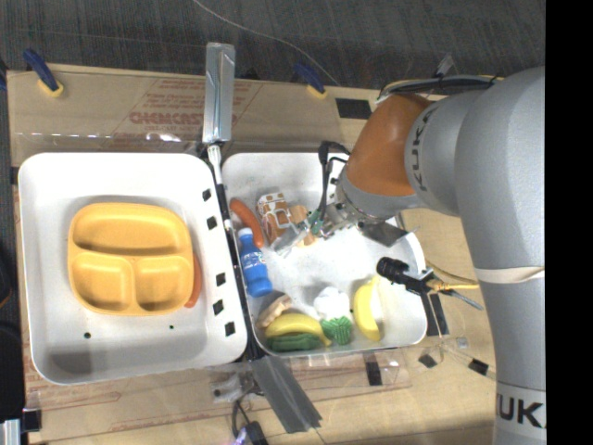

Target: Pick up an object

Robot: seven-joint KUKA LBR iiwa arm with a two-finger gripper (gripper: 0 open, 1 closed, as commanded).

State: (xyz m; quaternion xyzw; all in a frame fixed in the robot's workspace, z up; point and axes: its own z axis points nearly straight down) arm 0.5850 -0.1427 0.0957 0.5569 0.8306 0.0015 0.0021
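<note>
The right bin (310, 170) holds several small toys. A red sausage (245, 216) lies by the bin's left wall, with a blue bottle (253, 267) just below it. A brown and white pastry-like piece (276, 208) sits near the middle top. Along the front lie a yellow banana (291, 324) on a dark green item (295, 342), a white lump (329, 300), a green ridged piece (339, 330) and a second banana (368, 310). My gripper (304, 231) is low in this bin, right beside the pastry piece and just right of the sausage.
The left bin (56, 341) holds a yellow divided tray (132, 256). A metal divider post (219, 91) stands between the bins at the back. The grey arm and its orange band (384, 151) cover the right bin's right side. A black cable fitting (400, 274) hangs over that bin.
</note>
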